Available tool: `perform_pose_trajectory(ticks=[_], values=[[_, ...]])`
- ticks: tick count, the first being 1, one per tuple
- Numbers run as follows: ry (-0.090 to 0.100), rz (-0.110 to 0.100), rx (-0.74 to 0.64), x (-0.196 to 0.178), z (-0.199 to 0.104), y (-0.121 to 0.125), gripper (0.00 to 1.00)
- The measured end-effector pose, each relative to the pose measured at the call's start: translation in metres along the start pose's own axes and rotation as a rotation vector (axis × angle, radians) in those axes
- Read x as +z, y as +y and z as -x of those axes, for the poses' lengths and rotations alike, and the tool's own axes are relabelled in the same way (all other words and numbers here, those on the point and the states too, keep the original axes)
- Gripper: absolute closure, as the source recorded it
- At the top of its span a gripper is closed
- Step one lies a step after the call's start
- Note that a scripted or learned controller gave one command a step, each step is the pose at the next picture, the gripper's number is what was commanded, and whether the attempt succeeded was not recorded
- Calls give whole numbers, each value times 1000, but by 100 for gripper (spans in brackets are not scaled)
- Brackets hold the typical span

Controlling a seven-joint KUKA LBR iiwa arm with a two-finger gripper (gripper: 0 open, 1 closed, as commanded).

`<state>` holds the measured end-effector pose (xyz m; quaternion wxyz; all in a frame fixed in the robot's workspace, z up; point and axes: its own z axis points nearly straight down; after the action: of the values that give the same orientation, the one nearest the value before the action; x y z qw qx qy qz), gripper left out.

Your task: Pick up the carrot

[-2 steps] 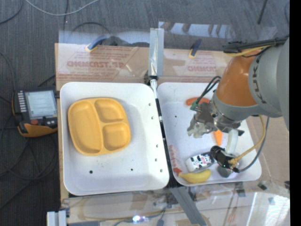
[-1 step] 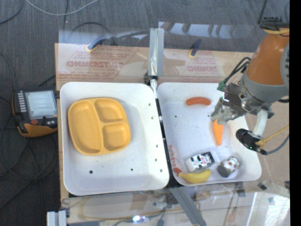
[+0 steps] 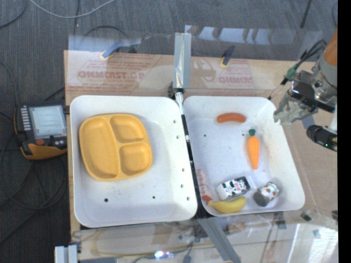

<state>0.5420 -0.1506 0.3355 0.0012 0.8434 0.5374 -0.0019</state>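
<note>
Banana (image 3: pixel 228 204) nearest; carrot (image 3: pixel 253 150) beyond, gripper (image 3: pixel 287 113) seemingly apart

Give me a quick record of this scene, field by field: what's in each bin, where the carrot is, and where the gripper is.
left bin: yellow divided plate
right bin: carrot, sausage, banana, black-and-white toy, small round toy
carrot position: right side of the right bin, green top pointing away, lying apart from the other items
gripper: above the right bin's far right corner, not on the carrot
</note>
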Motion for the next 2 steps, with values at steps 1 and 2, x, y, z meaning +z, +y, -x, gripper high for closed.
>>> perform_pose_trajectory(ticks=[1, 2], values=[[3, -4, -102, 105, -32, -17, 100], [1, -3, 27, 59, -57, -17, 100]])
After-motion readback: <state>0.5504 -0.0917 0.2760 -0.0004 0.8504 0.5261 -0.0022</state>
